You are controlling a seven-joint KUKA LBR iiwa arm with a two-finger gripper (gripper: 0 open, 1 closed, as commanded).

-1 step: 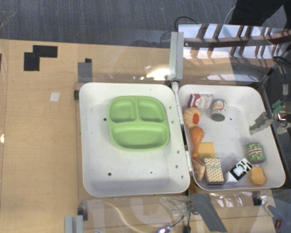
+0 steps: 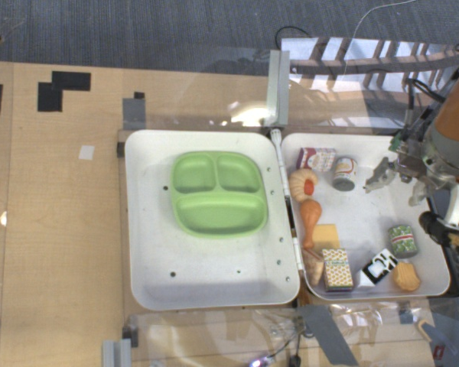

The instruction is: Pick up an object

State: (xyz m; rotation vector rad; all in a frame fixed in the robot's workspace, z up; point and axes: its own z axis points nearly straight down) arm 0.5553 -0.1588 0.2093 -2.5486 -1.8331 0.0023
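Nearest, at six o'clock in right bin (image 2: 352, 239): box (image 2: 337, 270), card (image 2: 379, 266), green can (image 2: 402, 240). Farther, at twelve o'clock: small tin (image 2: 343, 173), probably light, stiff, slick, best pinched across its round sides. Gripper (image 2: 402, 176) at three o'clock, apparently spread, pinching nothing.

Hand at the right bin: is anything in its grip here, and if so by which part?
Nothing is held. The hand hangs above bare floor of the right bin, right of the small can, with nothing between its fingers.
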